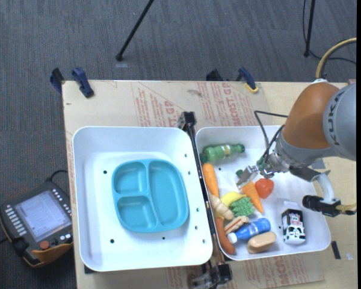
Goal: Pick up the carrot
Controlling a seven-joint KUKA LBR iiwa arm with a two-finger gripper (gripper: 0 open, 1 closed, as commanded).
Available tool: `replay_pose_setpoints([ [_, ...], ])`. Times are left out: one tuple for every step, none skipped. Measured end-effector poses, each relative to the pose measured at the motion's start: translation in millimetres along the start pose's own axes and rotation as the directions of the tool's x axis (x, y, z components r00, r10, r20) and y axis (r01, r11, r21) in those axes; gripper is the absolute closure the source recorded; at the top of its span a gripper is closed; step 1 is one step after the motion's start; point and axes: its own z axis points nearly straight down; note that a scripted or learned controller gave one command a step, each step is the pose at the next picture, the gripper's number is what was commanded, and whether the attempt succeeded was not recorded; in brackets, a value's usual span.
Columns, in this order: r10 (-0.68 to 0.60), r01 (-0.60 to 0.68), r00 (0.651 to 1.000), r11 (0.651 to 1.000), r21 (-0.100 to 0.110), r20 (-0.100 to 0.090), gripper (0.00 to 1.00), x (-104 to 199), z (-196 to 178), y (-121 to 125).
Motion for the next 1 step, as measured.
replay_pose_setpoints([
  [-0.221,0.221,0.975,0.975,-0.002,0.002,0.0,36.5,8.3,-35.9],
])
